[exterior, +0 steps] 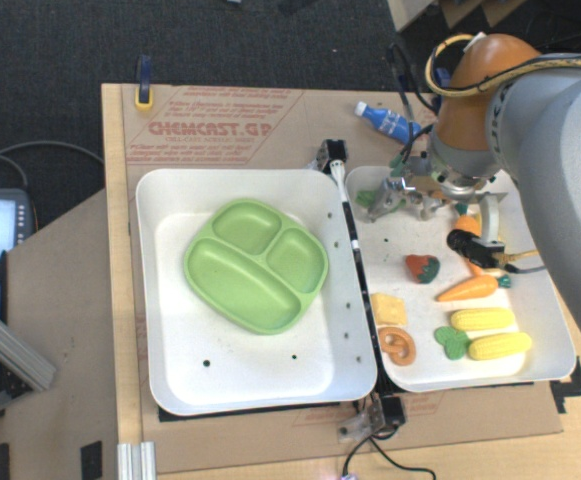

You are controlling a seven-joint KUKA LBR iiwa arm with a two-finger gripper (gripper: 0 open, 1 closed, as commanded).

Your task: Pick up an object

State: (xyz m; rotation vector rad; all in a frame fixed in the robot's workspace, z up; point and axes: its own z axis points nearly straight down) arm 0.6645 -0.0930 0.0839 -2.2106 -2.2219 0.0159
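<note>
My gripper (413, 194) hangs low over the far left corner of the right bin (545, 353). A small green object (368, 200) lies right beside it on the left; contact is unclear. Nearer the front lie a red strawberry (422, 267), an orange carrot (467, 288), two yellow corn cobs (483, 319) (499, 345), a green broccoli piece (452, 341), a pretzel (397, 345) and a yellow cracker (390, 310).
The left bin (170, 368) holds a green divided plate (257, 264). A blue tube (386, 121) lies on the cardboard behind the right bin. The arm's grey body covers the right bin's far right side.
</note>
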